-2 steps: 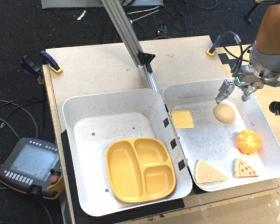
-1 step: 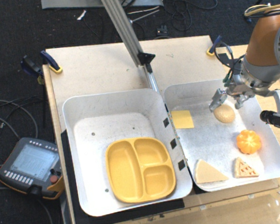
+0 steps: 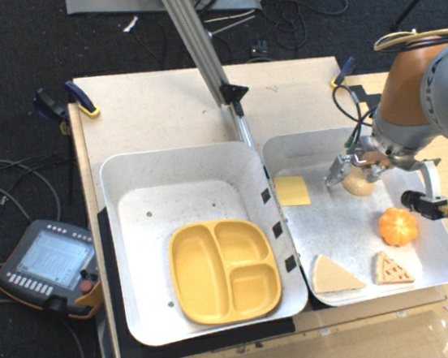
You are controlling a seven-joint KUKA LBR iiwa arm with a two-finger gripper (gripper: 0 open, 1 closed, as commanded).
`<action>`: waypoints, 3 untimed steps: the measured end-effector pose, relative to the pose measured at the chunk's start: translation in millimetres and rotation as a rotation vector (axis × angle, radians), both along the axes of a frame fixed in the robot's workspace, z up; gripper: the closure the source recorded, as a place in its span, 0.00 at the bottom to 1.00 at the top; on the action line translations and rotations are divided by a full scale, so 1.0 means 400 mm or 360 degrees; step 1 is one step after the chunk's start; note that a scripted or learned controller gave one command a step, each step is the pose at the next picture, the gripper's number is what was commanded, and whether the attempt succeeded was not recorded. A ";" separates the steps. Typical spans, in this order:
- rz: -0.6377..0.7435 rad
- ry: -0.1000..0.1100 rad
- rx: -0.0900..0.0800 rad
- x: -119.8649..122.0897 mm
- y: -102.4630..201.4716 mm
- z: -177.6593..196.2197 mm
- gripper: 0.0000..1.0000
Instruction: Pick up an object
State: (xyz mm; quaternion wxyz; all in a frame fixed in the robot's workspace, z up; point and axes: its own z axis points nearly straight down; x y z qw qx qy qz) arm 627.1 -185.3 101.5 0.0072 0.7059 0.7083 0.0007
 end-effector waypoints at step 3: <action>0.0000 0.0005 0.0011 0.037 -0.001 0.186 1.00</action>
